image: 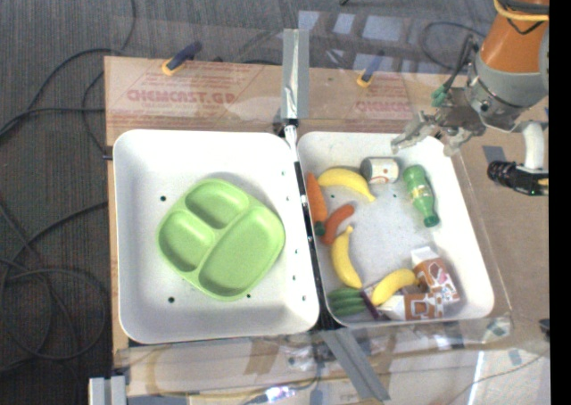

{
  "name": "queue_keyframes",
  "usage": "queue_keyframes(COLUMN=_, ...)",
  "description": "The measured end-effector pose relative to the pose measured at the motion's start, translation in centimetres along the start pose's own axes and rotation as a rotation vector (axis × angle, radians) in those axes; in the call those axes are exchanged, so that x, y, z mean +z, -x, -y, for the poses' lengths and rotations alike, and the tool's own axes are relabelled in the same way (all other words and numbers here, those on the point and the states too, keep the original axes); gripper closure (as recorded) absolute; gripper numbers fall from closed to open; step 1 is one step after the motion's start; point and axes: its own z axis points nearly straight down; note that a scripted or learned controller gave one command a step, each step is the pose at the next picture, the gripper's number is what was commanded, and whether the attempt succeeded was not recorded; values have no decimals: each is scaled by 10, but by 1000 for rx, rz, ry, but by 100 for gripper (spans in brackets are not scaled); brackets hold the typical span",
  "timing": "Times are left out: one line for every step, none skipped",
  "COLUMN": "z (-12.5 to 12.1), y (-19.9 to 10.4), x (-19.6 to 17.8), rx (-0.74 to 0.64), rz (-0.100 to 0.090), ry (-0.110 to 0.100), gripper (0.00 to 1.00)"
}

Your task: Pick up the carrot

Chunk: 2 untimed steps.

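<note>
Where bins meet, one carrot [315,201] (orange), three bananas [346,182]

One fixed camera, mounted high above the bench [178,91], looking down at a slant. Far enough back to take in both white bins whole: the left bin [134,216] on one side, the right bin [464,243] on the other, side by side across the middle. Carpet floor [178,2] and loose cables along the top. Arm [517,28] reaching in at the upper right corner.
</note>
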Motion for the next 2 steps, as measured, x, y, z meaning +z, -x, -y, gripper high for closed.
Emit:
queue_keyframes(z=-45, y=-40, x=-39, rx=200, rz=4, ry=1, gripper=0)
queue_keyframes(z=3, y=-36, x=-69, rx=-103, rz=4, ry=1, gripper=0)
